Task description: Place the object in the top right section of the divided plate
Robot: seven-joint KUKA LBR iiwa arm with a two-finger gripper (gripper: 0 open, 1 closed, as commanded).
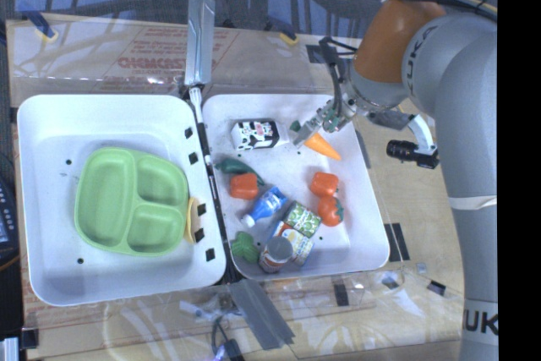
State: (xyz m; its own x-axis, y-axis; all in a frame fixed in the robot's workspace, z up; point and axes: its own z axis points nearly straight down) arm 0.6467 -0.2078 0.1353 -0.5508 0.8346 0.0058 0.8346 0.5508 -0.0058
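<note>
The green divided plate [131,200] lies in the left bin [51,266], with one long section on its left and two smaller ones on its right. Nothing lies in its top right section [162,178]. My gripper [317,128] is low over the back of the right bin [363,224]. An orange carrot [324,146] lies just below and in front of it, its near end right at the gripper. Whether the carrot is gripped is not visible.
The right bin also holds a black-and-white carton [255,134], an orange vegetable with green leaves [243,184], a blue bottle [265,205], a green carton [301,221], a can [275,254] and two red-orange pieces [325,184]. A grey divider bar [199,38] rises between the bins.
</note>
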